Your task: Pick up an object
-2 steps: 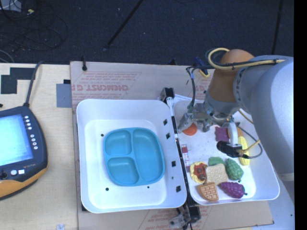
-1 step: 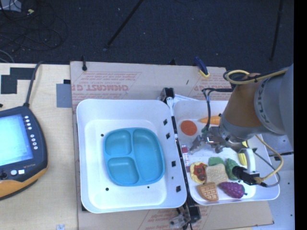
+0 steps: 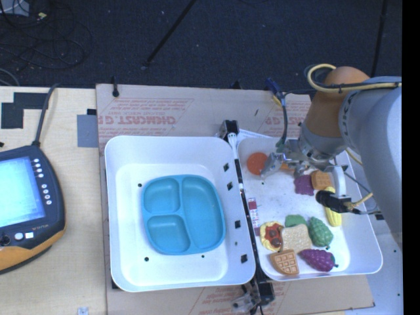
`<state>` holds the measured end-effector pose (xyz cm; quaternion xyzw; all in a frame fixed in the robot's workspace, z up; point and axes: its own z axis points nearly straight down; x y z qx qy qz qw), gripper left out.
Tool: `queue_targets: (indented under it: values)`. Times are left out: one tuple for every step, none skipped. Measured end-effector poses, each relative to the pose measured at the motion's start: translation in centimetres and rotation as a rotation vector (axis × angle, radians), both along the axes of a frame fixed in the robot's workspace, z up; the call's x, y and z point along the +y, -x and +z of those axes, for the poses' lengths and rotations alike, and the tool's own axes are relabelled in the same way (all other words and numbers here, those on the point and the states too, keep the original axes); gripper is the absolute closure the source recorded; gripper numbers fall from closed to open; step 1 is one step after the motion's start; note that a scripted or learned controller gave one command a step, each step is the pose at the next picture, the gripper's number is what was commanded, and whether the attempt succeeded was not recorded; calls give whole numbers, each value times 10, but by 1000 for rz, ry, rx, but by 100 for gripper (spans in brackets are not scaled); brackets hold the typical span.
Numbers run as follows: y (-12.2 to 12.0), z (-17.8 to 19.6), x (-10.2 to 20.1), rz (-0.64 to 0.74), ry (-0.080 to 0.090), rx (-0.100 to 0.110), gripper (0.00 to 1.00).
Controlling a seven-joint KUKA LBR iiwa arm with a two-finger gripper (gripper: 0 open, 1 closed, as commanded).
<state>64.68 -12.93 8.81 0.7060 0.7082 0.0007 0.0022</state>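
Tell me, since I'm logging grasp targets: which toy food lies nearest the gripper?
The red round piece, alone at the right bin's upper left, beside the gripper.

A dark, almost black floor [image 3: 197,31] fills the top of the view, with thin black cables [image 3: 39,38] looping across it at the upper left and a thin dark rod [image 3: 174,28] lying at a slant. Below it runs the pale wooden table [image 3: 65,274], with a flat brown cardboard sheet [image 3: 164,113] bearing reversed red print laid on top. Dark grey rectangular patches [image 3: 86,130] mark the wood near its left side. Lighting is dim and even.
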Motion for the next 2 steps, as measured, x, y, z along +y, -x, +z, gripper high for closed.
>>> queue_targets:
  values:
    - [3,-1,46,0,-4,8,0]
    - [72,-1,36,-5,-4,13,0]
